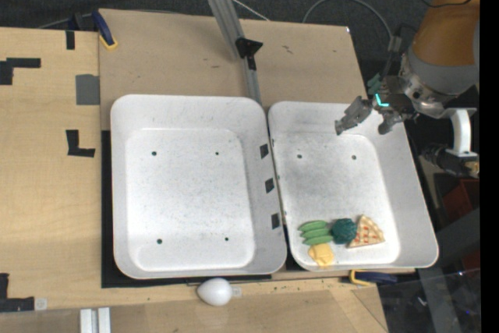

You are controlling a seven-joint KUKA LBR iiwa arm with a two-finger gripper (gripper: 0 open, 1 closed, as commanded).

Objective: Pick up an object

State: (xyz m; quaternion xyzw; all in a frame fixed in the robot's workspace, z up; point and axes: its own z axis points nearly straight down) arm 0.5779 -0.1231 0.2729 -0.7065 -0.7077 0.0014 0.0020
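Overhead, the gripper [365,115] hangs spread wide and empty above the right bin's [413,191] far corner, well apart from the toy food pile [341,233] at its near edge, probably staged before descending.

Arm reaches in from right; gripper [366,119] fingers spread apart (nothing between them), angled downward.

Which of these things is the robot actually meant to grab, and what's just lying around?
For the job:
green toy
dark teal toy
yellow toy
pizza-slice toy
right bin
end effector, open

Lying about:
left bin
white egg-shaped object
metal pole
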